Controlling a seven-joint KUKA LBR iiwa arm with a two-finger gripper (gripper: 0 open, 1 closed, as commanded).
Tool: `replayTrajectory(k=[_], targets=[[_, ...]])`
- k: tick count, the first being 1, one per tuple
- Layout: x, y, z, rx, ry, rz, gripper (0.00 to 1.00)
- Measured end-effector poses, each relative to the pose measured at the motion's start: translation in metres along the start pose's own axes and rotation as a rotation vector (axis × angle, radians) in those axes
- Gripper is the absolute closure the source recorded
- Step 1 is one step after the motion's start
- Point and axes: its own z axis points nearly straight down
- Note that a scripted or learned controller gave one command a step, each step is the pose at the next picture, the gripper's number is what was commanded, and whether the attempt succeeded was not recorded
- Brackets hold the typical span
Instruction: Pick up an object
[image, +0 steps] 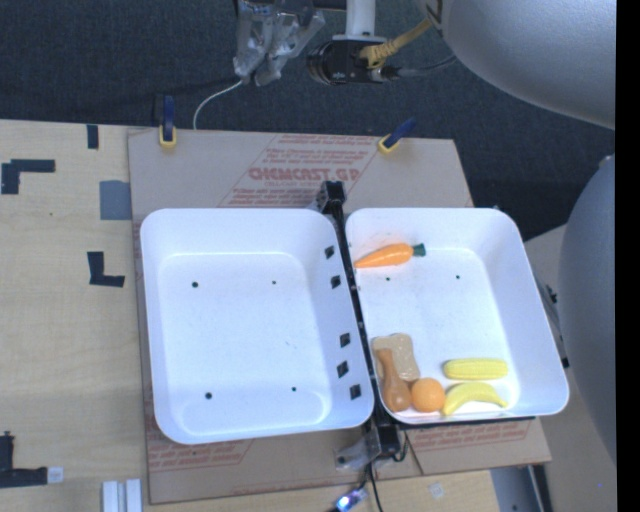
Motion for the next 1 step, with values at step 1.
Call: replayTrajectory(k=[1], targets=[[-0.0026, -0.0010, -0.0108, 0.001, -0.002, 0.002, 1.00]])
